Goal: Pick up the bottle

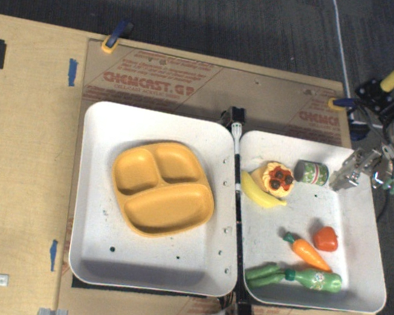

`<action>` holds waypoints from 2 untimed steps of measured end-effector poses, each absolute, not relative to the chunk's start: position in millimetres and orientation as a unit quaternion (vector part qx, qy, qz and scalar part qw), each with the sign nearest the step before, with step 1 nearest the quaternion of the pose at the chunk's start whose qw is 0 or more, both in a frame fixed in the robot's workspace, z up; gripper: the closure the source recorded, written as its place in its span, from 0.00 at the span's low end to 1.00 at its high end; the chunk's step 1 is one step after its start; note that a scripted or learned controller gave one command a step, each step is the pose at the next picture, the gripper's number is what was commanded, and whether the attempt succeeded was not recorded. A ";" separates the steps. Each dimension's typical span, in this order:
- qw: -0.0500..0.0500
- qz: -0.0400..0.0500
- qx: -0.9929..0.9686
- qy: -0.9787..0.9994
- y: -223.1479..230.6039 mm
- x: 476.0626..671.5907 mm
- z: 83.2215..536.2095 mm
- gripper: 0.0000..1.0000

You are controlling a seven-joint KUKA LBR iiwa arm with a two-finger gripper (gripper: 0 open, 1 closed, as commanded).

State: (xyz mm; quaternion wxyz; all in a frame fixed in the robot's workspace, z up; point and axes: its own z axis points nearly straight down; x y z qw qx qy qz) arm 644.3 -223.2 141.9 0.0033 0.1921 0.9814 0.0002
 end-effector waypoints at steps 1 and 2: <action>0.004 0.000 0.029 1.000 -223.4 653.3 186.2 1.00; 0.002 0.000 -0.226 0.974 -222.9 659.6 137.6 1.00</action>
